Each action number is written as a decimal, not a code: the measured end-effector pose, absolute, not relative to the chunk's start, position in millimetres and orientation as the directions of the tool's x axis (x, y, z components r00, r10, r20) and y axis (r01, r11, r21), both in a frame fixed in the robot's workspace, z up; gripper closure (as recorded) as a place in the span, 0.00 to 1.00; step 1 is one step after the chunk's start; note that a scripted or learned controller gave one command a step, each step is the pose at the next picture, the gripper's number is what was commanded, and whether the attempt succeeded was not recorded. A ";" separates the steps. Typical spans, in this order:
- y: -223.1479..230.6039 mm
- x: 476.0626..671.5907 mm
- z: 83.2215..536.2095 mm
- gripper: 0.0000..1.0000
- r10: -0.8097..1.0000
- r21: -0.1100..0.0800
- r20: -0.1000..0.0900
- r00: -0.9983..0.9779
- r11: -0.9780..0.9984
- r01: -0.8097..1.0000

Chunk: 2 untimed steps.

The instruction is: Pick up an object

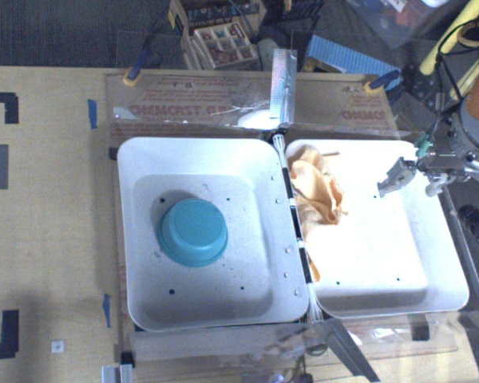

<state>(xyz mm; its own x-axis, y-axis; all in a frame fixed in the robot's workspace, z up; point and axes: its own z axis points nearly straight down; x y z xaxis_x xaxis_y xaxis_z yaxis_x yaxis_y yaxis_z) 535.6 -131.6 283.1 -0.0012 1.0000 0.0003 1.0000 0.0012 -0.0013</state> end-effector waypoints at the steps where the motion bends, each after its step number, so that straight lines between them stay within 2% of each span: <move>1: -79.5 602.2 184.9 0.00 0.998 -0.001 0.000 -0.058 0.058 0.998; 2: -96.5 608.7 89.3 0.00 0.994 0.010 -0.001 -0.112 0.112 0.994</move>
